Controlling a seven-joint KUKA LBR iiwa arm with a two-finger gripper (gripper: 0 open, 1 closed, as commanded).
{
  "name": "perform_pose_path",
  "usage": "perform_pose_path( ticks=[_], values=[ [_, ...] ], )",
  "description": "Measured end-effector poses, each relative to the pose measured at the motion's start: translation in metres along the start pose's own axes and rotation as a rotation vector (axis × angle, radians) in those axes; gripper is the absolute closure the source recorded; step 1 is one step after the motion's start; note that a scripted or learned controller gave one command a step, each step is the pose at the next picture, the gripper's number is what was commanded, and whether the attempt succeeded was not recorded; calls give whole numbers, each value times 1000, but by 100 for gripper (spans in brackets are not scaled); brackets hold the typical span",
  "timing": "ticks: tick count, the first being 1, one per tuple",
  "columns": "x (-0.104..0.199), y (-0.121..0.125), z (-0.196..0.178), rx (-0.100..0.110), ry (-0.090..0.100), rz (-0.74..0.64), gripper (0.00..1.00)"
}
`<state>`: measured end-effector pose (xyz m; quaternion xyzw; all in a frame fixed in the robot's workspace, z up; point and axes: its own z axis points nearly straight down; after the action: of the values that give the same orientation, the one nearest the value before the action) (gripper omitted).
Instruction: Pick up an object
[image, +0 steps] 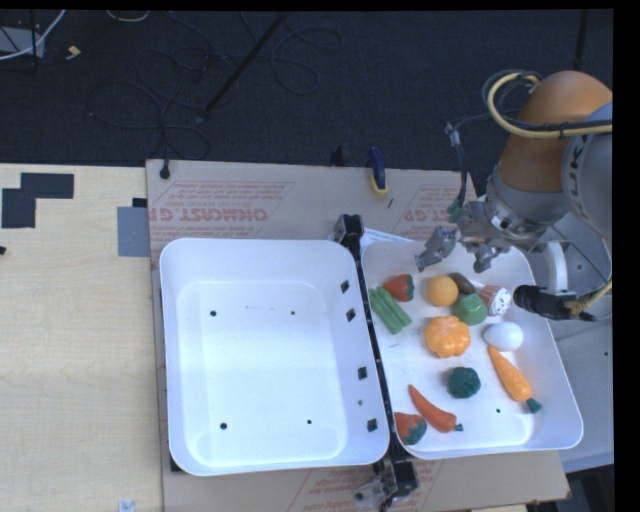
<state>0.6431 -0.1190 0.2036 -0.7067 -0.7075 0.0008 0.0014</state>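
Note:
The right bin holds several toy foods: a small orange ball, an orange pumpkin, a green ribbed piece, a red and green piece, a white egg, a carrot, a dark green piece, a red chili and a green round piece. My gripper hangs over the bin's far edge, above the orange ball. Its two fingers are spread apart with nothing between them.
The left bin lies beside the right one, joined by a black divider. Both rest on a cardboard sheet on the wooden bench. A blue clip sits at the cardboard's far edge.

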Motion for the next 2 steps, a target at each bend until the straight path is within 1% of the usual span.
perform_pose_path(
  ticks=[1, 2],
  values=[
    [-57, -10, 117, 4, 3, 3, 0],
    [3, -1, 117, 7, -1, -1, 0]
  ],
)
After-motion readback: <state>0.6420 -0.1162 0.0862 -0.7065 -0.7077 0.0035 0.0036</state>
